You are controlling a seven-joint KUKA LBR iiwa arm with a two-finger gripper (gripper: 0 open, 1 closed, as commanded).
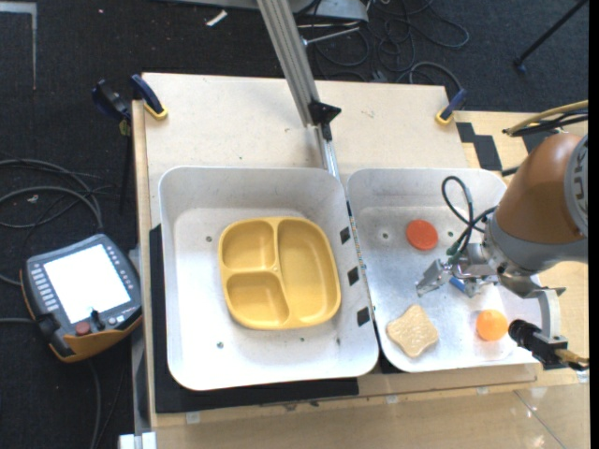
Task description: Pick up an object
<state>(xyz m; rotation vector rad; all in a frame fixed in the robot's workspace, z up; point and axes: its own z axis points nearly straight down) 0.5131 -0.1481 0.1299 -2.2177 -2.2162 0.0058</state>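
The claw (438, 277) hovers mid-right bin (384, 211), fingers apart, gripping nothing. Red disc (422, 235), bread slice (413, 331) and orange ball (491, 325) lie around it.

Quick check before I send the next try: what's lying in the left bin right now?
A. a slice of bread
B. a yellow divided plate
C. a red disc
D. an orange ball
B. The yellow divided plate sits alone in the left bin, while the red disc, the slice of bread and the orange ball all lie in the right bin.
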